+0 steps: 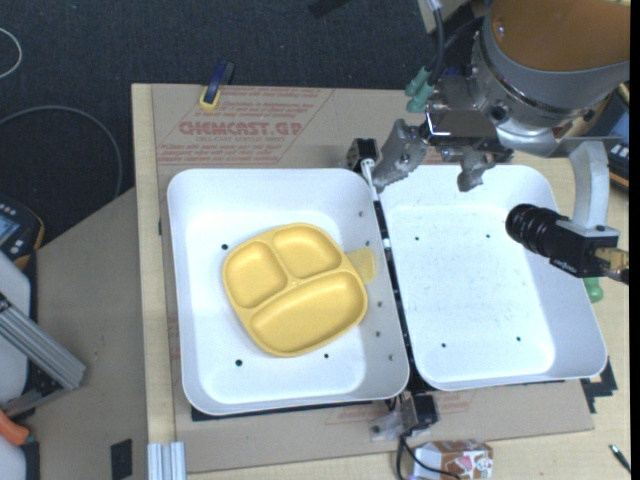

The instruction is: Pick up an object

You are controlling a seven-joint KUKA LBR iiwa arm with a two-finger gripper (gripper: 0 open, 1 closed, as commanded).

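Hovering at the far edge of the right bin, the hand sits high above the rim, near the divider between the two bins. Its two fingers are spread well apart with nothing between them; one points toward the divider, the other toward the right bin's back wall.

Target candidate: the yellow divided plate, three compartments, lying flat and upright in the left bin, roughly centred and slightly rotated. A small yellow tab protrudes at its right side, close to the bin wall by the divider. No other loose object seen in either bin.

Judgement on the step in hand (approach, not yet a grasp):
- Hand is over the wrong bin; it needs to translate left and toward the camera before descending.
- Plate is broad and shallow. Spanning its full body looks unlikely to suit this opening; a rim pinch is the better bet.
- Best spot probably the right rim or the tab, one finger inside a compartment, one outside.
- Rotate the wrist so the fingers straddle the rim squarely, not along it.
- Descend slowly: smooth plastic on a smooth bin floor may slide or tip.

Risks: the outside finger striking the bin wall near the tab; the plate pivoting out on lift, since an edge grip is off-centre.
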